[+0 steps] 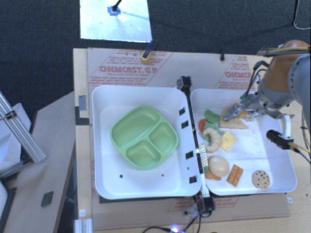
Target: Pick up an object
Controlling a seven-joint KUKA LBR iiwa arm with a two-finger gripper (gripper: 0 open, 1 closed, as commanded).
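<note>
My gripper (233,112) hangs low over the back of the right bin (284,166), reaching in from the right. Its tip is right at the upper edge of a tan wedge-shaped slice (239,124), touching or nearly touching it. Just left of the gripper lie a green leaf-like piece (211,116) and a small red piece (202,125). Below them sit a curled shrimp (212,139) and a yellow cheese piece (228,141). Toward the front of the bin are a round bun (218,166), an orange cracker (235,174) and a chocolate-chip cookie (261,179).
The left bin (104,174) holds a green divided plate (144,137). A raised divider with black clips (192,136) separates the two bins. The right part of the right bin, around the cookie, is bare white floor.
</note>
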